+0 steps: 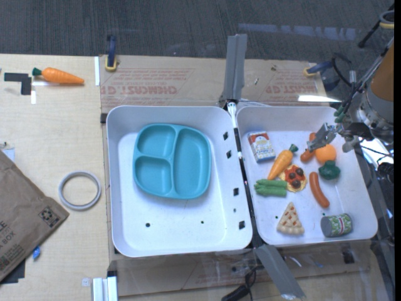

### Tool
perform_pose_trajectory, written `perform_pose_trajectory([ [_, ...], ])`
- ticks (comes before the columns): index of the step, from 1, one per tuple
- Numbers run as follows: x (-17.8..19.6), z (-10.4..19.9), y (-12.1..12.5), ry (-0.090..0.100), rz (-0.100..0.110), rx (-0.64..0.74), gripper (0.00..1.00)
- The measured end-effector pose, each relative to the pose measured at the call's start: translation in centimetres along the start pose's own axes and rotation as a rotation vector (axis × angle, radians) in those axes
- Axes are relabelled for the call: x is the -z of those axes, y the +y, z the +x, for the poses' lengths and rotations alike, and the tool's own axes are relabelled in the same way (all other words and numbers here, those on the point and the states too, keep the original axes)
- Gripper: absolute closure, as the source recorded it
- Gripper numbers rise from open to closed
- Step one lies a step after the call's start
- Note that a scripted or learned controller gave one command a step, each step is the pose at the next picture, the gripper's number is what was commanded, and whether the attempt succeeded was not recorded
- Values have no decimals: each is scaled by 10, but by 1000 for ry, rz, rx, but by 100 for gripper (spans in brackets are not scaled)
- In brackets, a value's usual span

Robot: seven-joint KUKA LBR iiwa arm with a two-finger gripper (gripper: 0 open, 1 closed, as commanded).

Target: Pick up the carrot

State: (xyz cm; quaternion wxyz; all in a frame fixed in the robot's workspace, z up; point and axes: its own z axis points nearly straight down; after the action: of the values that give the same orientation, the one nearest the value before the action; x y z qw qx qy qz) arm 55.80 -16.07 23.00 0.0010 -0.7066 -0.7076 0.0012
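Wood-tone bench (56,137), cardboard sheet under two white bins, dark floor behind. Carrot (282,162) lies in the right bin (366,224), tilted, green top toward upper right, tip touching the pizza round (295,178) and just above the green beans (270,188). Milk carton (261,147) beside it on the left. Gripper (324,137) sits at the bin's upper right, near an orange fruit (326,153) and broccoli (329,171); can't tell its opening from here. Sausage (319,190), pizza slice (289,220), can (337,225) lower down. Left bin holds a blue divided plate (173,161). A second carrot (58,76) lies far left on the bench, out of the bins. Likely step: approach. Best to shift left, align across the carrot's mid-body, avoid the crowded tip end.
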Motion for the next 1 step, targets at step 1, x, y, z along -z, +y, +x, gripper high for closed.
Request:
perform_pose_trajectory([
  [1, -118, -11, 44, 2, -14, 211, 0],
])
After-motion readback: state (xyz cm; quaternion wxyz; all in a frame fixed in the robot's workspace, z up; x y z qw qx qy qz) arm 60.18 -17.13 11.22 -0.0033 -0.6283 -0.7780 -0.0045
